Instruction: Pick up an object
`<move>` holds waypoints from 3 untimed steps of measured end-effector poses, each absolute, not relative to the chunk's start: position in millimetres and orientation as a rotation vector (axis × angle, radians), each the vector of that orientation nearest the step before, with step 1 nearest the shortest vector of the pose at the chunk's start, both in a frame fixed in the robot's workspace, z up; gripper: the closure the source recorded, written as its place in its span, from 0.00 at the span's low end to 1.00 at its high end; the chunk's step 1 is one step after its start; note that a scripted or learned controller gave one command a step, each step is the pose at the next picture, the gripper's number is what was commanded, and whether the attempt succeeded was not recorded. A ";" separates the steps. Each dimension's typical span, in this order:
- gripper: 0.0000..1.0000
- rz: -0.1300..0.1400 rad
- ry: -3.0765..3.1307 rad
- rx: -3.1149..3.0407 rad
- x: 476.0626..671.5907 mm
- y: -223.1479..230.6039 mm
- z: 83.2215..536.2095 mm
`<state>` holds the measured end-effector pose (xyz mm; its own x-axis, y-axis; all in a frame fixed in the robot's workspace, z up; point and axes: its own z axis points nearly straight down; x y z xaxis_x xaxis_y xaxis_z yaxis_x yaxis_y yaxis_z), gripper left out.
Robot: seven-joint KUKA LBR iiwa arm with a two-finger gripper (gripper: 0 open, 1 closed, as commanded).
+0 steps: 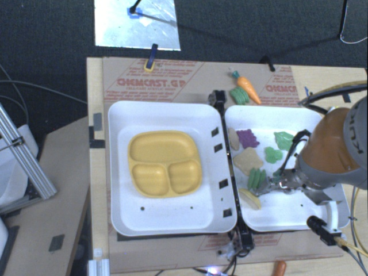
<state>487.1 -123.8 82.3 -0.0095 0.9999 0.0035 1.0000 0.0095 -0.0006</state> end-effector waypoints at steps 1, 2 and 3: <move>0.00 -0.004 -2.231 -2.216 487.7 -104.3 120.6; 0.00 -0.007 -2.232 -2.217 488.1 -83.6 172.0; 0.00 -0.001 -2.230 -2.215 548.0 -84.8 90.1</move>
